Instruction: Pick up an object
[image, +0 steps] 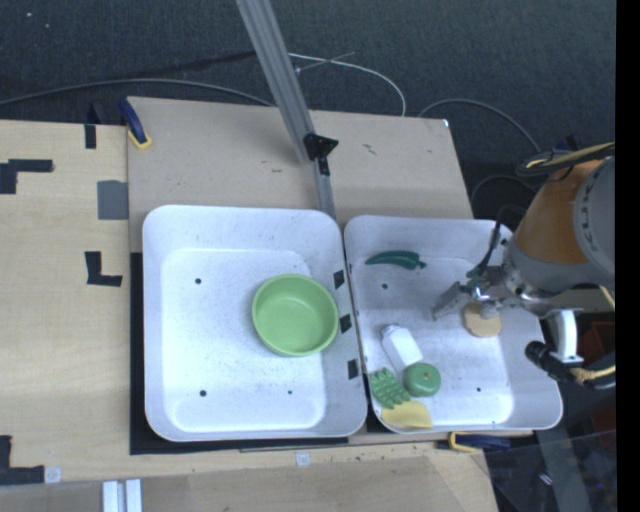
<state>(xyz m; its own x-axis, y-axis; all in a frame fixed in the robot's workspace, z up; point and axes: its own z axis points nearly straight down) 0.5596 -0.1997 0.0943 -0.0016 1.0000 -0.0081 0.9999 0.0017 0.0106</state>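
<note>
gripper (472, 300) spread wide beside a small, round, seemingly tan object (483, 322), not holding it.

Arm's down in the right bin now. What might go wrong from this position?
The gripper sits beside the tan object, close to the right bin's wall; a grab may miss it or push it away. The white bottle, green disc and yellow piece lie crowded, so reaching there risks knocking neighbours.

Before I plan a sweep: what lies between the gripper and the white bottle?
In the camera view, bare white bin floor separates the gripper from the white bottle.
</note>
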